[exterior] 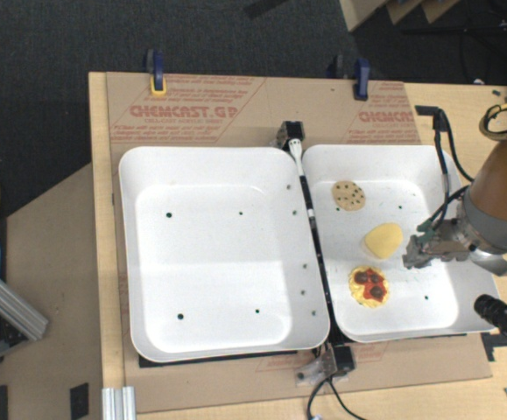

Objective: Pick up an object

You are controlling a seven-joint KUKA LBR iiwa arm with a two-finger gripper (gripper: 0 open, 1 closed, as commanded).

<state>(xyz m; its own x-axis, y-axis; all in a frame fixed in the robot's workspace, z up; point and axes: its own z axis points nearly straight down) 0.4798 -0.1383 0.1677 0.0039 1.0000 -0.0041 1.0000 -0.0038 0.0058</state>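
The jaws are too blurred to tell whether apart or together, the gripper (413,254) hanging just right of the pale yellow piece (383,240), so descending here it would probably nudge that piece aside or brush the pizza toy (369,286) below-left.

The arm (498,201) is a rounded body with an orange-brown shell above a grey wrist band. At its nine o'clock end sits a small gripper (415,254) of dull grey metal, blocky and angular. Thin dark cables (444,178) loop along its twelve o'clock side.
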